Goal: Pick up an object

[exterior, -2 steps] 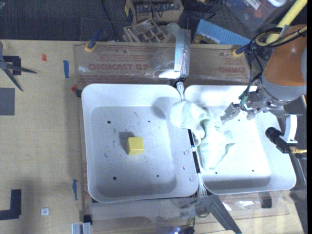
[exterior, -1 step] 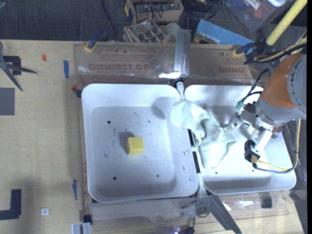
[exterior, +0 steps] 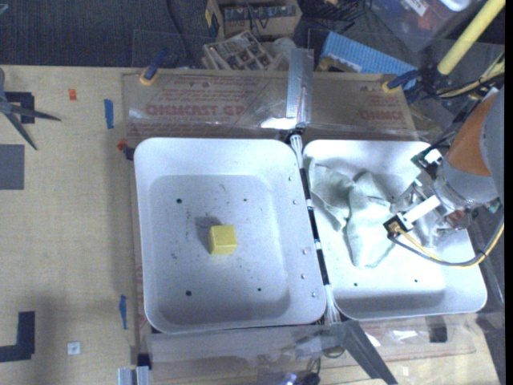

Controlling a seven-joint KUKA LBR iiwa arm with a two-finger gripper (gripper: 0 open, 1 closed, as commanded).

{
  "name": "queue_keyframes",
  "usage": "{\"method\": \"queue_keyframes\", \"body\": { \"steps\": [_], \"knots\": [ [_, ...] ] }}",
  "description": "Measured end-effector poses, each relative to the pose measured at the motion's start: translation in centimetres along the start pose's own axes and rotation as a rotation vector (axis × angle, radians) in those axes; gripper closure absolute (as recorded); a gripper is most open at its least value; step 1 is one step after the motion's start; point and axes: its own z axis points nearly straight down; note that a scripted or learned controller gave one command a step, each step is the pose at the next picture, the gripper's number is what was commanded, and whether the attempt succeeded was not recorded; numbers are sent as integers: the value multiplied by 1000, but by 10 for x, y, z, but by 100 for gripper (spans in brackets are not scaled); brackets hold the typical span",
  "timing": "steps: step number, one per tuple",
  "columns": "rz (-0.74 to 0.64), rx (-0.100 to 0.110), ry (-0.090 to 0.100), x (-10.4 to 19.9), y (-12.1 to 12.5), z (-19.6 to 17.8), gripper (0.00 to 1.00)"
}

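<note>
Left bin (exterior: 152, 215): one yellow cube (exterior: 223, 240), resting near its centre. Right bin (exterior: 449, 295): crumpled pale cloth (exterior: 353, 207), left half. Gripper (exterior: 415, 208): over right bin, at cloth's right edge; apart or together cannot be told.

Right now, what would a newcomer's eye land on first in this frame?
A small yellow block sits near the middle of the left bin. In the right bin lies a crumpled pale cloth, and the gripper hangs over that bin close to the cloth's right side.
</note>
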Motion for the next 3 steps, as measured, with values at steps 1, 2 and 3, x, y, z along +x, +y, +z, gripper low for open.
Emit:
{"method": "queue_keyframes", "body": {
  "steps": [1,2,3],
  "knots": [
    [203,2,1,-9,7,0,0],
    [365,11,-5,-6,26,-13,0],
    [360,12,-7,-5,26,-23,100]
  ]
}}
